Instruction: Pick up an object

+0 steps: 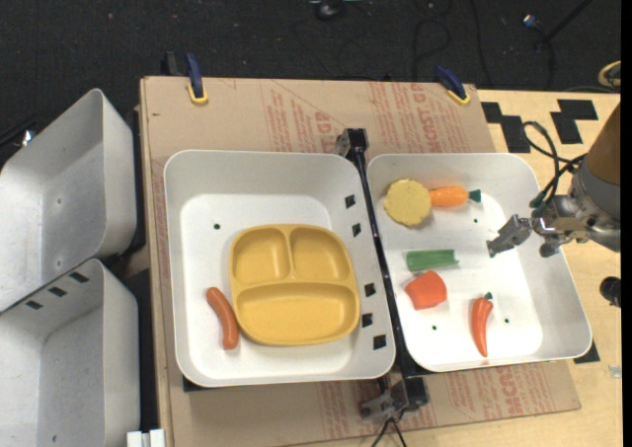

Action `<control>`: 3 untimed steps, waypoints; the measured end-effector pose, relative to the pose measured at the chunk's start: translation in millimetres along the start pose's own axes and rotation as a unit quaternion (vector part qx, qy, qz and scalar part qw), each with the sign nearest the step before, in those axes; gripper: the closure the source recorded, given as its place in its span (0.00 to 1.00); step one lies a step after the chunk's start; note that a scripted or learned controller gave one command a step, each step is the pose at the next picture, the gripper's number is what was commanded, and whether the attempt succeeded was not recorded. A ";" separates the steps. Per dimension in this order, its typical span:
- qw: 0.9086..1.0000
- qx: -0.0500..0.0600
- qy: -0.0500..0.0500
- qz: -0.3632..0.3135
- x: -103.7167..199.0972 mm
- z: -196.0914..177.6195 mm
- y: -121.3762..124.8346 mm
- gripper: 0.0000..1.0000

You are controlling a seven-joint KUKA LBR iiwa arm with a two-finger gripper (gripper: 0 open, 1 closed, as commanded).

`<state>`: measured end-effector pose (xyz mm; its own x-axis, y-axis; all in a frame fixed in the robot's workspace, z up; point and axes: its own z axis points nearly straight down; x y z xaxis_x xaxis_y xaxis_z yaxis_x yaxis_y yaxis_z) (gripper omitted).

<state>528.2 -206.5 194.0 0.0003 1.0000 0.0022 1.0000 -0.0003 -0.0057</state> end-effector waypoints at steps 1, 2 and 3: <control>1.000 -0.001 0.000 0.000 -3.8 51.0 9.0 0.00; 1.000 -0.001 0.000 0.000 -2.9 104.7 8.5 0.00; 1.000 -0.003 -0.001 0.000 -3.4 91.4 9.9 1.00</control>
<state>537.6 -209.7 102.5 0.0010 1.0000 -0.0007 1.0000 -0.0010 0.0010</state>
